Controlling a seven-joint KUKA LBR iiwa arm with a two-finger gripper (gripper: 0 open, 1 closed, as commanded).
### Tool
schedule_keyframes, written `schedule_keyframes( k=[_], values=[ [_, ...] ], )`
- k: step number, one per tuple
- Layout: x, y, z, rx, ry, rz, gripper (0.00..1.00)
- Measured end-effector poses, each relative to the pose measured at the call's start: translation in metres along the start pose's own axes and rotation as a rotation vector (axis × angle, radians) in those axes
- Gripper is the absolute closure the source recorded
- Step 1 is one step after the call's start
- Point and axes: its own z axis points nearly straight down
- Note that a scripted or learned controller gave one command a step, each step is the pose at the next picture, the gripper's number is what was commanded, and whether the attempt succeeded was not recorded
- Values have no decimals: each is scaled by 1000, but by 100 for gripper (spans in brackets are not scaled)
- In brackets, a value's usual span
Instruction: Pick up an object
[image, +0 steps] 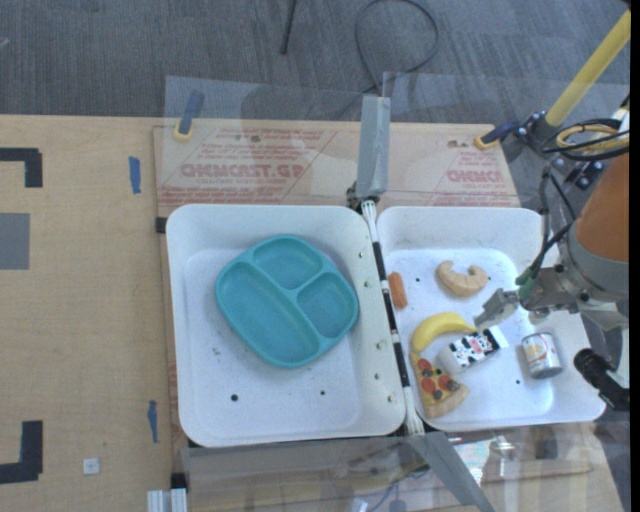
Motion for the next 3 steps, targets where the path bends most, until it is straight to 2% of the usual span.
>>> schedule_keyframes(
  k=[1,2,3],
  values=[
    [2,-2,110,-35,-15,-48,0],
    [12,18,119,-39,-24,-106,0],
    [6,33,119,-34,-16,-170,0]
  ],
)
